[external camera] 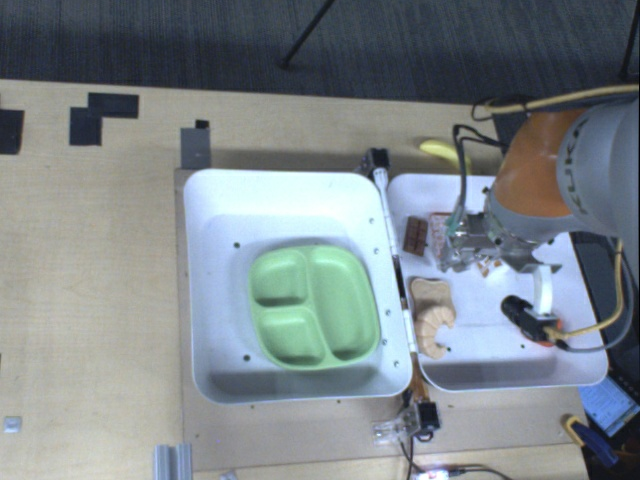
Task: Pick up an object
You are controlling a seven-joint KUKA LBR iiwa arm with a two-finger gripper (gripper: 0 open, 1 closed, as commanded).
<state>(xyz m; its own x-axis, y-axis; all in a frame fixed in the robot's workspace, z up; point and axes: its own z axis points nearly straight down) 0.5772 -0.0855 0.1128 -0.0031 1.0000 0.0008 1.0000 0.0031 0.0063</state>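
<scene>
Two shallow white bins with rounded corners and a smooth plastic look sit side by side on the pale wood-grain bench (pixel 90 298). The left bin (pixel 215 218) holds a matte green plate (pixel 313 305), a rounded square divided into three compartments.

In the right bin (pixel 580 368), a small dark brown block (pixel 415 234) with a ribbed face lies near the left wall. Nearer the camera, a flat beige piece (pixel 430 291) touches a tan, ridged, croissant-shaped piece (pixel 435 328).

The grey arm (pixel 610 168), with its glossy orange band, reaches in from the right. Its metallic gripper (pixel 465 250) sits low over the right bin, just beside the brown block and just above the beige piece. Whether the gripper is apart or together cannot be told, and nothing is seen held in it.

A curved yellow thing (pixel 438 149) lies on the bench beyond the right bin.
</scene>
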